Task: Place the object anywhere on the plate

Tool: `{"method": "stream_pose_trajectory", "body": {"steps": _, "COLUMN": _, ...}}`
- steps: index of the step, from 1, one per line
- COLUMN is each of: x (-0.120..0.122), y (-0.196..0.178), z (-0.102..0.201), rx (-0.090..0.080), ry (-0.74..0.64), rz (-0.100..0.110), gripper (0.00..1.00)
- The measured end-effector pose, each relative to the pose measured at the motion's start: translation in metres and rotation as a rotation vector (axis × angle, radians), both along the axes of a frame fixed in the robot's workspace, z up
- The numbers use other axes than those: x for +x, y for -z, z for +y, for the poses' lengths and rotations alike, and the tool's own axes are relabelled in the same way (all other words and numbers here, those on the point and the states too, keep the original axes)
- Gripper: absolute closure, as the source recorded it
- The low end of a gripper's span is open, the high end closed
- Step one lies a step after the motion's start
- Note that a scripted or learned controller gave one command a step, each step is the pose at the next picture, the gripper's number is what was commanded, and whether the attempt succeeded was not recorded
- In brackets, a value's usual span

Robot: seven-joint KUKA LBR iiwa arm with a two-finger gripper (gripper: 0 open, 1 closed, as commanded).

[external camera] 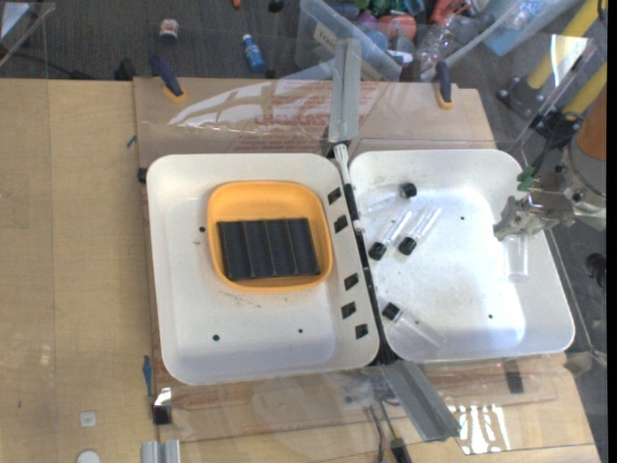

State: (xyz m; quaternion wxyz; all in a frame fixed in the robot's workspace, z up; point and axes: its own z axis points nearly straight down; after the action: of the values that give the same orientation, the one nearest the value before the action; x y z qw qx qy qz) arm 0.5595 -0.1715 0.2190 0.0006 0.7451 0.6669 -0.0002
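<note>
Several clear tubes (410, 228) lie, seemingly loose, near jaws (518, 222).

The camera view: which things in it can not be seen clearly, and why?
- Gripper, at the right bin's right rim: small and metallic against white; its state cannot be told.
- Clear tubes with black caps in the right bin: transparent bodies fade into the white floor, so their count and outlines are uncertain.
- Yellow plate in the left bin: a dark ribbed block covers its middle.
- Arm: cut off by the right edge.
</note>
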Motion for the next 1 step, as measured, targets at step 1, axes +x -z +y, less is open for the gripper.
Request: {"method": "stream_pose_trajectory", "body": {"steps": 1, "x": 0.0613, "y": 0.03, "z": -0.0125, "rx": -0.001, "ry": -0.027, "rz": -0.001, "gripper": 1.0}}
